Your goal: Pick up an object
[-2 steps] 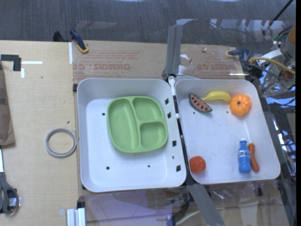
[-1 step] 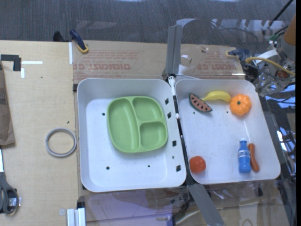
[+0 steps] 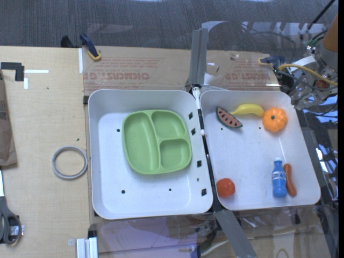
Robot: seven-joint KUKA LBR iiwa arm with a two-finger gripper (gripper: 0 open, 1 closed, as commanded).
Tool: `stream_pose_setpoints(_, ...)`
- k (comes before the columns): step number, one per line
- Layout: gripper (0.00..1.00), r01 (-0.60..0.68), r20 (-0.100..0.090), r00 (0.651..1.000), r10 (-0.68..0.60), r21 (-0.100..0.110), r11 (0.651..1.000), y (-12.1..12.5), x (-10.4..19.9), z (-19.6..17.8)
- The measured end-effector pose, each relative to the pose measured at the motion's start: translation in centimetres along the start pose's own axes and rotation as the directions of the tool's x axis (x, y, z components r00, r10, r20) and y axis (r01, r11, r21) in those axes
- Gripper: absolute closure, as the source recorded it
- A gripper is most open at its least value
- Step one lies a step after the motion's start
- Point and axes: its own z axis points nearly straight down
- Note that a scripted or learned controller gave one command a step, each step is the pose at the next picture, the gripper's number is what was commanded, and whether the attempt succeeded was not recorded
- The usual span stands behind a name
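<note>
**Plastic play food in the right bin, arm waiting at the corner**

Plastic is what all of it looks like from where I stand: glossy, hollow-looking toy food scattered over the right bin (image 3: 301, 144). At the far side lie a banana (image 3: 248, 109) and a watermelon slice (image 3: 229, 117), touching or nearly so, with a small orange pumpkin (image 3: 274, 119) just beside them. Near the front wall sits a red tomato (image 3: 226, 187) by itself, and toward the right wall a blue bottle (image 3: 278, 178) lies right against a sausage (image 3: 291, 179).

The left bin (image 3: 102, 144) holds a green divided plate (image 3: 157, 141) and nothing to grab easily.

The gripper (image 3: 307, 93) hangs at the far right corner, above the bin's rim, tangled up visually with cables; whether it is spread or closed I cannot tell from here.

I'd guess these pieces are light and stiff, not fragile, but slick. The tomato seems the fairest target: it stands apart, so fingers can drop on either side, though a round, smooth thing may squirt out unless pinched across its widest part. The pumpkin's ribs might give better purchase. The bottle and sausage look awkward, being pressed together, and the thin watermelon slice lies flat, leaving little to close on.
</note>
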Motion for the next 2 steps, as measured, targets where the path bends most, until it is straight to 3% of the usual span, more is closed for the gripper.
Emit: stream_pose_setpoints(2, 1.0, 0.009, 0.004, 1.0, -0.009, 0.001, 1.0, -0.06, 0.04, -1.7)
